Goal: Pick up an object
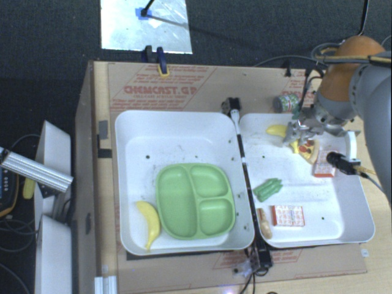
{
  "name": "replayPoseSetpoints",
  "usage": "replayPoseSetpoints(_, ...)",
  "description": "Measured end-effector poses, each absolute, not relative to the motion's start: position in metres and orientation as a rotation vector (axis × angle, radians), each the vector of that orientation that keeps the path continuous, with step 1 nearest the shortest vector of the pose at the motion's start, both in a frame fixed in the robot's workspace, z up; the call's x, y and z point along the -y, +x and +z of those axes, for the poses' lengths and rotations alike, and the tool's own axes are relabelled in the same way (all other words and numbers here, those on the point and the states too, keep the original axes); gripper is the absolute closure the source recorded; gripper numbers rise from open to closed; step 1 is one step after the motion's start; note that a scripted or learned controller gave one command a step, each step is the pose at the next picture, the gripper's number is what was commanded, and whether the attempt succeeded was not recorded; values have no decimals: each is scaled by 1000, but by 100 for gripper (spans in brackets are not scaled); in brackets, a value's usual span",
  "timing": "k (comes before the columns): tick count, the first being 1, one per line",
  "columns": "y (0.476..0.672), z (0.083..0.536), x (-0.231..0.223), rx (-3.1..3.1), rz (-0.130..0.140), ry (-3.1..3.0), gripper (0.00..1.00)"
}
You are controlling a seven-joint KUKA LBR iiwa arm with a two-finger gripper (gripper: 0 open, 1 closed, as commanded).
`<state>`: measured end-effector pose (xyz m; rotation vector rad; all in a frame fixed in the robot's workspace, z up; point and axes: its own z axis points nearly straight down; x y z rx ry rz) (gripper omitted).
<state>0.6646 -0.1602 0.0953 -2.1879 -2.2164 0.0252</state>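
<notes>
red card (287, 215) near front of right bin (358, 216), flat and light, hard to pinch | green toy (267, 188) behind it, small, soft-looking, grab across its middle | pincer (297, 133) low at the far end over a yellow piece (276, 129), arm bent down from the right; can't tell if open or holding anything

Tray (195, 199) in left bin (131, 133), banana (149, 222) left of it.
</notes>
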Motion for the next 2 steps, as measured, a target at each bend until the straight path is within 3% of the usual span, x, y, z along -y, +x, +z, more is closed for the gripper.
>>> replayPoseSetpoints(1, 634, 164, 96, 2229, -6, -2218, 100)
replayPoseSetpoints(2, 601, 215, 47, 2228, -4, -2217, 100)
